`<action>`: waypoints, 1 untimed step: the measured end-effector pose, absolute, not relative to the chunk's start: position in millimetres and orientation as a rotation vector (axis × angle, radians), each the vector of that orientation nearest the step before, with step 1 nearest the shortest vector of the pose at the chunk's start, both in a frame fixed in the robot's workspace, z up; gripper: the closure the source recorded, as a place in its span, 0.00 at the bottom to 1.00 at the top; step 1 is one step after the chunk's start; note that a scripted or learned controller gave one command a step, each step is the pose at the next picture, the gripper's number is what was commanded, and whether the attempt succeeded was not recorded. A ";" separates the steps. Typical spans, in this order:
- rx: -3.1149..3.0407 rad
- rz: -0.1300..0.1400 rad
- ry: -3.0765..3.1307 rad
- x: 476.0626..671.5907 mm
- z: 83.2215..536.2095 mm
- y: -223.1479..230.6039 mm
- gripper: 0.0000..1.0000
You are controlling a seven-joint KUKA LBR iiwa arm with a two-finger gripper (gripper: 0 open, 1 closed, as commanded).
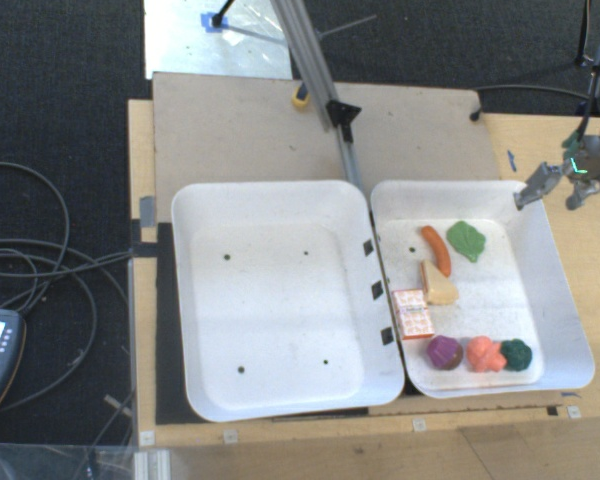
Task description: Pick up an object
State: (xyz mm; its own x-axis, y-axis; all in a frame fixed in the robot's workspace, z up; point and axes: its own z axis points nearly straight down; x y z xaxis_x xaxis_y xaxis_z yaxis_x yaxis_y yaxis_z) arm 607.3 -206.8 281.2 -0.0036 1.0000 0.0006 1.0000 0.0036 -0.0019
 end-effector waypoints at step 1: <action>-2.216 -0.001 -2.229 608.0 283.7 -206.4 0.00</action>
State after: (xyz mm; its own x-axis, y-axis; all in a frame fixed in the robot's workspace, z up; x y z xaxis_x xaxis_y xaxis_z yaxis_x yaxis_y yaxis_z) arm 608.0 -206.4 283.7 -0.0060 1.0000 -0.0010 1.0000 0.0060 0.0016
